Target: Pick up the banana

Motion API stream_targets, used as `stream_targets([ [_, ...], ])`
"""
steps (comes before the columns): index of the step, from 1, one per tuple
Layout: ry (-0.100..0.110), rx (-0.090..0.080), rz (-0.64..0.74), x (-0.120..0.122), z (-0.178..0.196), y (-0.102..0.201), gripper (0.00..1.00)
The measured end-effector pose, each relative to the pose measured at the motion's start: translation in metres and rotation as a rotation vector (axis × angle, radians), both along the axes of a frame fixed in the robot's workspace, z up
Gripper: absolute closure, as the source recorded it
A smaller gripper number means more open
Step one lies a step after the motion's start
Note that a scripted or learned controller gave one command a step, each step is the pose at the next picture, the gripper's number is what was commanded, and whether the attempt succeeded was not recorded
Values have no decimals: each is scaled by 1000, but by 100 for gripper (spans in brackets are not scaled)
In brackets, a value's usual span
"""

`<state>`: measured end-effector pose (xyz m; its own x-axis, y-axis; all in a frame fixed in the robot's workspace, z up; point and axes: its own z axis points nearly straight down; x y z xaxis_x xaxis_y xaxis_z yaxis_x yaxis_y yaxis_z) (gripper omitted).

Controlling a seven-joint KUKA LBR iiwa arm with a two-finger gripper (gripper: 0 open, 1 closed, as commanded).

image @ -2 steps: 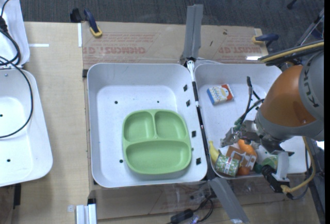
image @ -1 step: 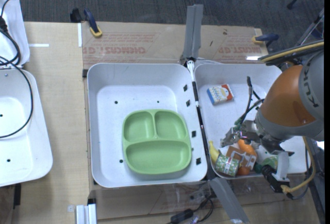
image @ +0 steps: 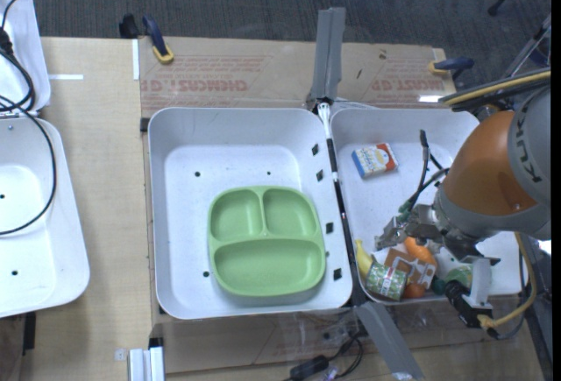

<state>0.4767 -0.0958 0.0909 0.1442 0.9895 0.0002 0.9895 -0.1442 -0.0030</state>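
Bench (image: 96, 73): pale wood top with a sheet of brown cardboard printed in red lying under the two bins.
Left bin (image: 175, 195): white and shallow, its floor mostly taken up by the plate.
Right bin (image: 412, 127): white, just beside the left bin — its far half holds the carton, its near half a heap of small things.
Arm (image: 491, 173): reaches in from the right, its orange band hanging over the right bin's near right part.
Plate (image: 266, 241): green, three compartments, flat in the left bin toward the near side.
Gripper (image: 412, 237): low over the heap in the right bin's near half; I cannot tell how far its fingers are apart or whether anything sits between them.
Carton (image: 375, 160): small, blue and white, lying flat in the far part of the right bin, well apart from the heap.
Can (image: 386, 278): green-labelled, on its side at the near wall, touching an orange item (image: 421, 255).
Banana (image: 363, 257): yellow, only a short curved part showing — at the right bin's near left, against the wall and just beside the can.
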Motion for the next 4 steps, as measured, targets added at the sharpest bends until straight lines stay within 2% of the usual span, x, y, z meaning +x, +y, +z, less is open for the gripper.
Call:
stream_targets([
  [4,0,0,0,0,0,0,0],
])
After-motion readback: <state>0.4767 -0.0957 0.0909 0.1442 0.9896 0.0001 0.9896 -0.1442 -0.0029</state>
